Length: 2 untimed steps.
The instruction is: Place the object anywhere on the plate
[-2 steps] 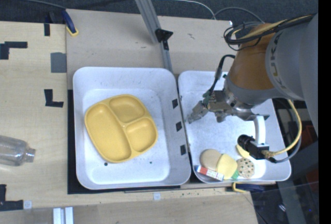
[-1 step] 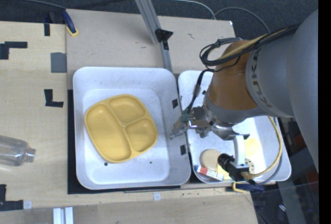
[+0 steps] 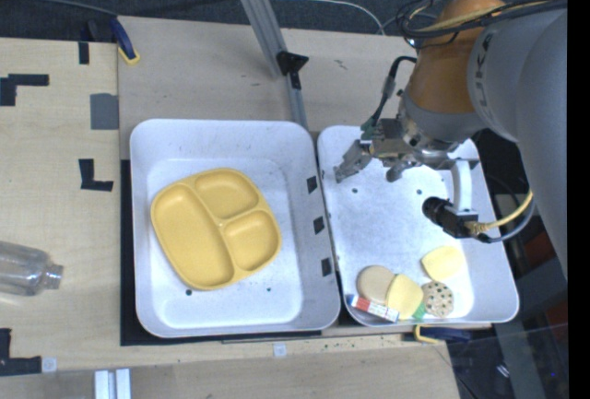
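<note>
A yellow divided plate with three compartments lies in the left bin. Several toy food pieces rest at the near edge of the right bin: a tan round piece, a pale yellow piece, a speckled cookie, a yellow wedge and a small red-and-white item. My gripper hangs over the far part of the right bin, its two fingers spread apart with nothing between them, well away from the food pieces.
A grey metal post slants down to the far edge between the bins. A clear plastic bottle lies on the bench at the left. Cables loop above the arm at the upper right.
</note>
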{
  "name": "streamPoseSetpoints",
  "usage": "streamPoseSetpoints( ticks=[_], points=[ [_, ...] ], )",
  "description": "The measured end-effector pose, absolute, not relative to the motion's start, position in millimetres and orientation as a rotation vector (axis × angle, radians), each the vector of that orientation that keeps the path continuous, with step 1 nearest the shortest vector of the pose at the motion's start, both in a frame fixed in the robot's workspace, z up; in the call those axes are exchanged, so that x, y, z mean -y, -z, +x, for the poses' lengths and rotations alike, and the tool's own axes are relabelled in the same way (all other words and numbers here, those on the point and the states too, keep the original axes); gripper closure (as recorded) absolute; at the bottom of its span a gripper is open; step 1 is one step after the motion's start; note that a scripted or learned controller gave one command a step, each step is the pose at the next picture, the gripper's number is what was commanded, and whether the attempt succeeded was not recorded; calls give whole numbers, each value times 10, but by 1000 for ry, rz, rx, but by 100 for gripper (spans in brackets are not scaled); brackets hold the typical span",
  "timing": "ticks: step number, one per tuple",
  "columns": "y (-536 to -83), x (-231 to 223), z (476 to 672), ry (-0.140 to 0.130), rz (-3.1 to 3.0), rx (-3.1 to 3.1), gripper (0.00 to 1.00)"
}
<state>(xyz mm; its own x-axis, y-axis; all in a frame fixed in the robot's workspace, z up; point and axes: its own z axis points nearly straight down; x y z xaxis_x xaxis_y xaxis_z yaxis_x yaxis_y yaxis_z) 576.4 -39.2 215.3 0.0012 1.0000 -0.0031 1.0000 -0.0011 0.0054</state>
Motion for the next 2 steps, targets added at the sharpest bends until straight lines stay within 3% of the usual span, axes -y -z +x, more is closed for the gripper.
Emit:
streamPoseSetpoints(
  ticks=[1, 2],
  points=[
    [-1865, -78, 5527, 6, 2220, -2229, 0],
    [-1881, 128, 5223, 7, 2225, -2222, 0]
  ],
)
